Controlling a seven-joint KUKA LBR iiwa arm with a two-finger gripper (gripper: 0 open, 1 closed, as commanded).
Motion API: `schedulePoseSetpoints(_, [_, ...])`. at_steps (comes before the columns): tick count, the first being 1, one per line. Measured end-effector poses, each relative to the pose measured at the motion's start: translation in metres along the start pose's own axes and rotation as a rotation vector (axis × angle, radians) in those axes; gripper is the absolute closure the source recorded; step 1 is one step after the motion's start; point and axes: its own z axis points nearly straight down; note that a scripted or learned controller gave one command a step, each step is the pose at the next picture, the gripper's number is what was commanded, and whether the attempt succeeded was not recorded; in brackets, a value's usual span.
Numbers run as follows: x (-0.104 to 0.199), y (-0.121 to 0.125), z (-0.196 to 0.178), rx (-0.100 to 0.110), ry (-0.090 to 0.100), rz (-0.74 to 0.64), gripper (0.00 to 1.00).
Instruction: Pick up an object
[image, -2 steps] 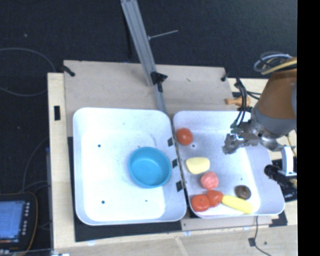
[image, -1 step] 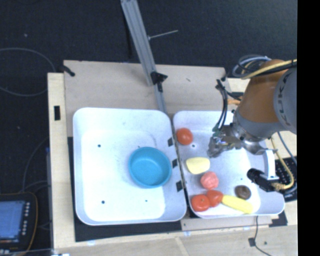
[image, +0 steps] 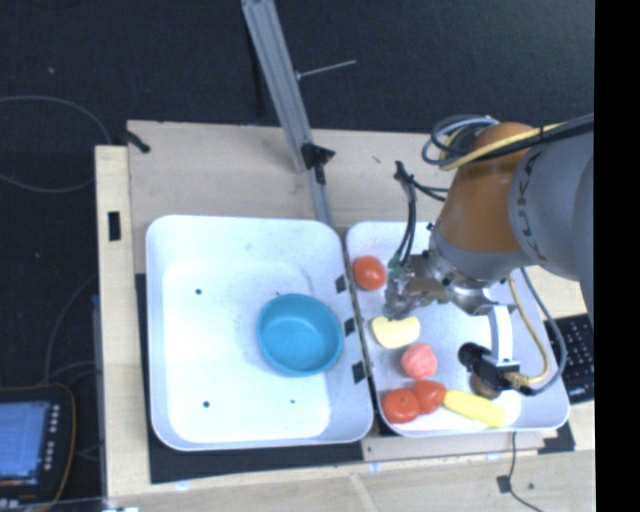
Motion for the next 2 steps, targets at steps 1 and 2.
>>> schedulePoseSetpoints(1, [0.061, -0.001, -0.017, -0.006, 0.002, -0.003, 1.0])
schedulePoseSetpoints(2, [0.123, -0.006, -0.026, -0.003, 0.002, -0.004, 1.0])
